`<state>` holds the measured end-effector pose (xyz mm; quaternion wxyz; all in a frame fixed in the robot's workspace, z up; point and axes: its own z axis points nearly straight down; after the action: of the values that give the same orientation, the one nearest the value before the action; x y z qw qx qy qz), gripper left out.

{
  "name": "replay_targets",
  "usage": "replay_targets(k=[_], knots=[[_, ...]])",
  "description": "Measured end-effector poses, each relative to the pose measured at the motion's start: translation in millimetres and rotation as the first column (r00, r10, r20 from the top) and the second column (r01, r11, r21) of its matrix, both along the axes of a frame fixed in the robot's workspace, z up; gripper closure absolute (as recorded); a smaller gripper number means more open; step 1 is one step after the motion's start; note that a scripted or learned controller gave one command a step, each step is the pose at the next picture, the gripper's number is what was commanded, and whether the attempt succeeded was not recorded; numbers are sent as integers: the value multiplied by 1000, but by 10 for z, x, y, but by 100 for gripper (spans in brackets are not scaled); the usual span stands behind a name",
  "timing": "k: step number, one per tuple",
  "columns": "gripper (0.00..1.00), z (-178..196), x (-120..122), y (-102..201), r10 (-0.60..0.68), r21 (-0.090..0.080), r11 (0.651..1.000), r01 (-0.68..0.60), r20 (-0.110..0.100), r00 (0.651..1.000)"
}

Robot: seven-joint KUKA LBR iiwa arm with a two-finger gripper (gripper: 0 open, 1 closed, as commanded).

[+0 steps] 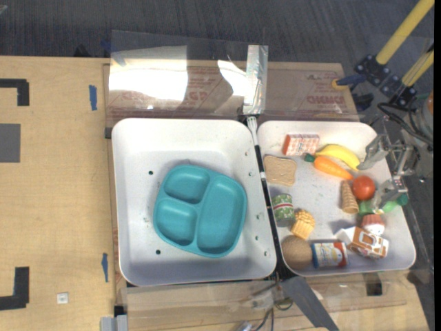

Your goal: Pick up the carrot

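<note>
The carrot point(332, 165) lies on the floor of the right bin point(406, 254), in its upper half, slanting from a green stub at its ten o'clock end down to its four o'clock end. A banana point(339, 153) rests against it at twelve o'clock, and a red and white carton point(301, 144) sits just beyond the stub at about eleven o'clock. At nine o'clock from the carrot is a slice of bread point(280, 170); at five o'clock a tomato point(363, 187) stands close to an ice cream cone point(349, 197). Further toward six o'clock are a green can point(282, 206), a corn cob point(302, 223), a brown potato point(296, 251), a blue-banded can point(328, 254) lying on its side and a small printed box point(369, 241). The gripper point(389, 165) hangs over the bin's three o'clock edge, well apart from the carrot, with its fingers point(375, 152) spread apart and nothing between them. At nine o'clock from all this, the left bin point(131, 140) holds a teal divided plate point(200, 209). Both bins rest on the counter point(48, 185), with a clear taped sheet point(186, 85) at their twelve o'clock side.
</note>
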<state>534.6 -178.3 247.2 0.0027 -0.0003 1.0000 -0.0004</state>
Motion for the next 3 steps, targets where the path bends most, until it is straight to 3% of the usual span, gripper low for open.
replay_targets(k=[1, 2, 3], knots=[[0, -1495, 182, 30, 36, 1, 999, -36, -4, 999], [0, -1592, 670, -358, -309, 3, 951, 309, 4, 951], [0, -1582, 689, 398, -287, 5, 958, 287, 4, 958]])
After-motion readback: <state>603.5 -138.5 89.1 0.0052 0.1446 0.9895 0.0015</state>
